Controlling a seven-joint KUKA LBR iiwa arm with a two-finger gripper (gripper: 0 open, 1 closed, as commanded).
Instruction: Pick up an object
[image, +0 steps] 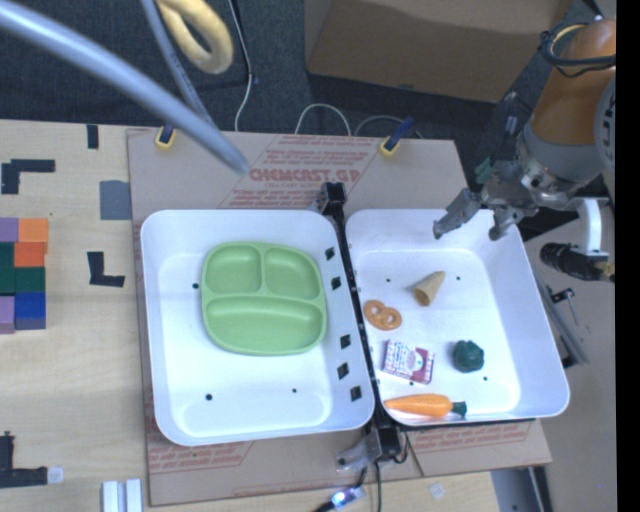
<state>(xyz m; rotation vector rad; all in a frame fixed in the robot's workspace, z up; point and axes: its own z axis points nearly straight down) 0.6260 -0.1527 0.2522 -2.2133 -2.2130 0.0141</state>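
The right bin (530, 300) holds a tan cone (429, 287), an orange pretzel (381, 316), a small pink and white packet (408, 361), a dark green lump (467, 355) and an orange carrot (423, 406) at the front wall. My gripper (470, 224) hangs over the bin's far right corner, open, with its two fingers spread and nothing between them. It is up and to the right of the cone, apart from every object.
A green divided plate (265, 298) lies in the left bin (175, 400). Coloured blocks (22, 272) are stacked at the far left of the bench. Black clips run along the wall between the two bins (345, 320).
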